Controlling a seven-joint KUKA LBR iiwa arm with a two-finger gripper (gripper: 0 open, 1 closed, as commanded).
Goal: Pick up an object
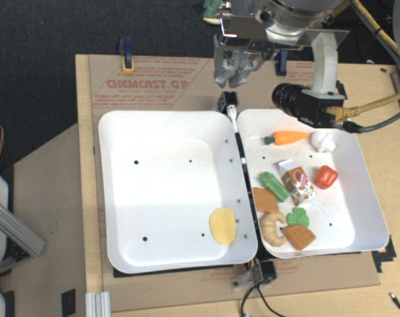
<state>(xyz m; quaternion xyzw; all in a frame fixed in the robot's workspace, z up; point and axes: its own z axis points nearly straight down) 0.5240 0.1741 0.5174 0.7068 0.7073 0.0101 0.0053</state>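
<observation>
Pincer point(234, 71): hung above the far table edge, behind the bins; nothing is seen between its fingers; how far it is opened cannot be told.
Carrot point(289, 137): laid alone at the right bin's point(368, 197) far end.
Handling: judged light, stiff, smooth plastic; best taken across the thick middle.

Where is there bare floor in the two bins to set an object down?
The left bin is bare except for a yellow piece near its lower right corner. In the right bin, items crowd the left and middle; bare floor lies right of the red tomato.
</observation>
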